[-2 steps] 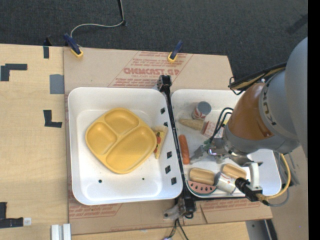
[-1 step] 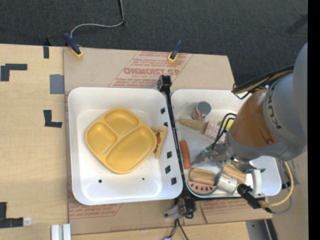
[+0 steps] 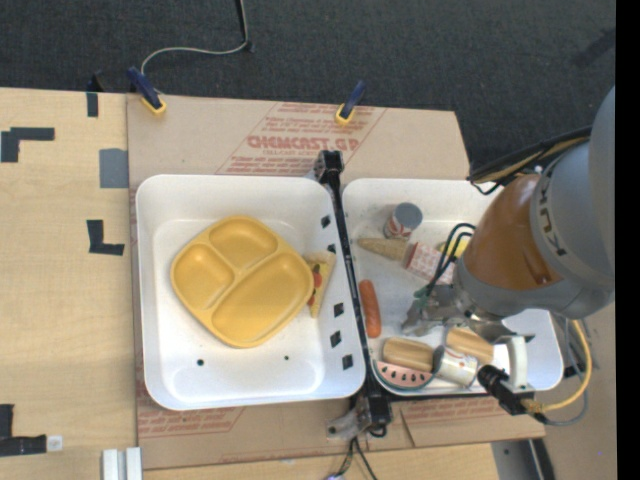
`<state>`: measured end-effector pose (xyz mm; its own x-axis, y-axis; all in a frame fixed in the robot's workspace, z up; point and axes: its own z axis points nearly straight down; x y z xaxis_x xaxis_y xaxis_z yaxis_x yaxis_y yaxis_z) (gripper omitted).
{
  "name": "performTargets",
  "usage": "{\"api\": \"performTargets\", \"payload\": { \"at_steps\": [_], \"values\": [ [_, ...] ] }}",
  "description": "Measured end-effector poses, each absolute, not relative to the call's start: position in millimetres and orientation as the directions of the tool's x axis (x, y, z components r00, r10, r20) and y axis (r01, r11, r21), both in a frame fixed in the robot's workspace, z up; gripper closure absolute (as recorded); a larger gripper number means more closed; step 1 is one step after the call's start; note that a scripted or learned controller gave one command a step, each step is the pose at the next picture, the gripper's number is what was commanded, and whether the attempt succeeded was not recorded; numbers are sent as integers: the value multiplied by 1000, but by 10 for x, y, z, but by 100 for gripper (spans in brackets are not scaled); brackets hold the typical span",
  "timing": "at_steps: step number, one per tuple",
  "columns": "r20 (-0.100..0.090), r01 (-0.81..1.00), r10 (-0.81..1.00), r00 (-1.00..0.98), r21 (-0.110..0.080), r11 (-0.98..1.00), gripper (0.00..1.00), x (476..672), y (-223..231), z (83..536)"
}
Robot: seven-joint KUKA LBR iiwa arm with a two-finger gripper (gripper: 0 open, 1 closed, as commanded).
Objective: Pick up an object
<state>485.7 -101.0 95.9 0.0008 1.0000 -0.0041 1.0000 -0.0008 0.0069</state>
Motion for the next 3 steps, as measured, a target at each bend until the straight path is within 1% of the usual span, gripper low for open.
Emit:
{"api": "performTargets", "payload": {
  "at_steps": [1, 2, 3],
  "values": [
    [-4, 1000, 1000, 1, 7, -1, 0, 4856, -1010, 958],
    [-3, 1000, 1000, 0, 5, 0, 100, 4856, -1003, 1049],
    [1, 1000, 1000, -1, -2, 1, 100, 4834, -976, 1365]
  ]
}}
